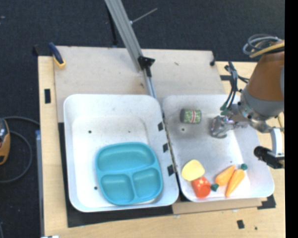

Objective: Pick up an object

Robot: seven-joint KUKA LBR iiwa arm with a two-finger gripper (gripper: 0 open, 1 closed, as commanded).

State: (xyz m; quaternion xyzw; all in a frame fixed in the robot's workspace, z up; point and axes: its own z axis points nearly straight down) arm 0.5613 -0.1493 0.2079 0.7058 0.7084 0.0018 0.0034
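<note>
The right bin (208,148) holds a small green can (191,116) lying on its side near the back. Toward the front lie a yellow piece (193,170), a red pepper-like toy (202,187) and two orange carrots (230,179). My gripper (218,127) hangs over the back right part of this bin, a little to the right of the can and apart from it. Nothing shows between its fingers.
The left bin (84,118) bears a teal divided plate (129,172). A slanted metal rail (126,31) runs from the top down to the seam between the bins. Cables (258,43) hang behind the arm at the right.
</note>
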